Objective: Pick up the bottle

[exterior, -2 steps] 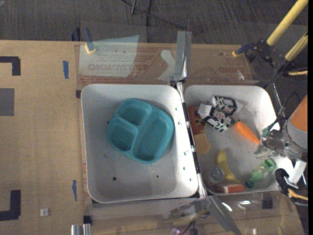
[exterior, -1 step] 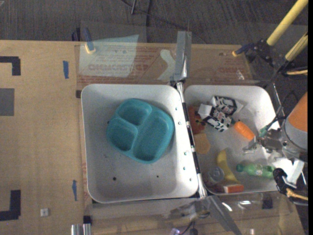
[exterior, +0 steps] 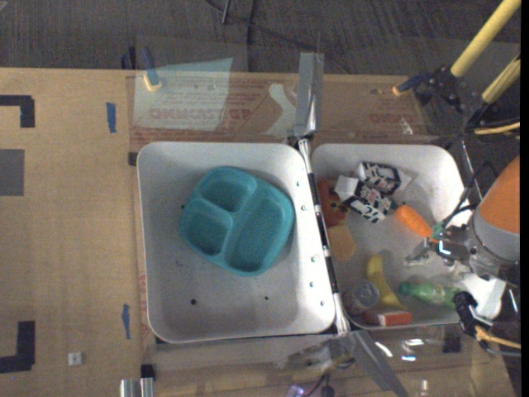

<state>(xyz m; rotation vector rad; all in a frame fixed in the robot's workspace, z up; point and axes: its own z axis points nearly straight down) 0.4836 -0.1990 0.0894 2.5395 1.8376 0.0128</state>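
Looking at the gripper (exterior: pixel 442 251) first, you cannot tell from this slanted overhead view whether it is released or clenched; the metal parts at the wrist blur together near the right wall of the right bin (exterior: pixel 453 165), and nothing is visibly held there. Just below and slightly left of it lies the bottle (exterior: pixel 428 292), green and translucent, on its side near the bin's front right corner. Its long axis runs roughly parallel to the front edge, one end toward the middle of the bin, the other toward the right wall under the arm (exterior: pixel 504 213). That is the relation your next move likely turns on: a short travel toward the front edge, closing across the bottle's narrow width rather than along its length. Watch the neighbours. A yellow banana-like piece (exterior: pixel 379 276) sits just beside the bottle's inner end, a small red-and-white box (exterior: pixel 388 318) lies close along the front edge, and a round can (exterior: pixel 362 296) sits beyond that. An orange carrot (exterior: pixel 412 220) lies farther back. The left bin (exterior: pixel 165 304) carries a teal divided tray (exterior: pixel 237 220), well apart.
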